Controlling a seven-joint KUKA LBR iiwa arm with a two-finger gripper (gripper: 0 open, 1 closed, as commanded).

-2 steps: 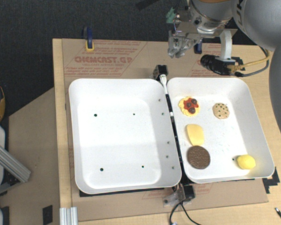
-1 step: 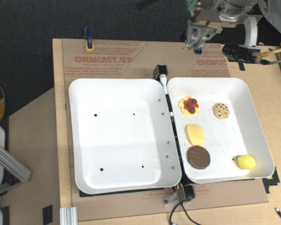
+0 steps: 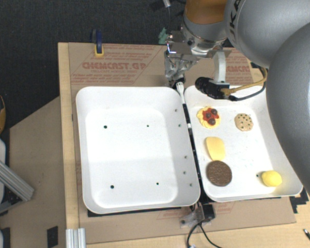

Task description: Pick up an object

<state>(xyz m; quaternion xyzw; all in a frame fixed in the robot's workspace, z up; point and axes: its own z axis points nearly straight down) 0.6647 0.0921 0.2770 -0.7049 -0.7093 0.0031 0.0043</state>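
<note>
The grey arm (image 3: 279, 50) with its orange band reaches in from the right and covers the upper right corner of the view. Below it the brown cardboard-covered desk (image 3: 124, 61) carries two shallow white plastic bins side by side. The left bin (image 3: 93, 138) is the larger in view, with small dark dots on its floor. The right bin (image 3: 258, 154) holds the loose things. The gripper (image 3: 175, 76) hangs at the far end of the seam between the two bins, just above their rims; whether it is released or clenched cannot be told from here, and nothing is seen in its grasp.

In the right bin, a round dark brown chocolate cookie (image 3: 218, 173) lies near the front, touching a pale yellow rounded slab (image 3: 215, 148) just behind it. Further back lies a yellow tart topped with red and dark berries (image 3: 208, 117), and beside it to the right a small tan chocolate-chip cookie (image 3: 243, 122). A small yellow lemon-shaped piece (image 3: 271, 179) lies in the front right corner, well apart from the gripper.
</note>
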